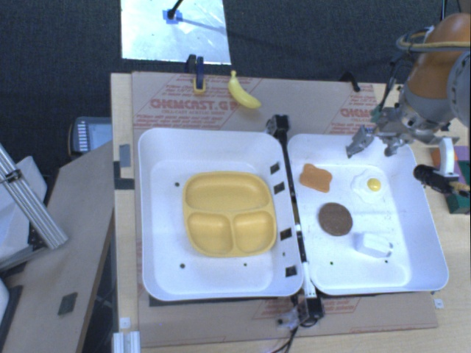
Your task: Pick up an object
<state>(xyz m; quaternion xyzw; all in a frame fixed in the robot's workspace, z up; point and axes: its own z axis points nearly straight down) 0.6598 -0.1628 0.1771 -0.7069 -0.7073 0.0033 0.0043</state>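
Observation:
The right bin (419,271) holds an orange toast-like piece (316,177), a toy fried egg (369,186), a round brown patty (335,218) and a small white block (372,244). My gripper (373,146) hangs over the far edge of this bin, up and slightly right of the egg. Its fingers (355,145) are spread open with nothing between them. The toast lies to the gripper's lower left, and the patty and the white block sit nearer the front.
A yellow divided plate (224,213) lies in the left bin (158,197). A toy banana (243,92) rests on the cardboard behind the bins. A black divider strip (285,190) runs between the two bins.

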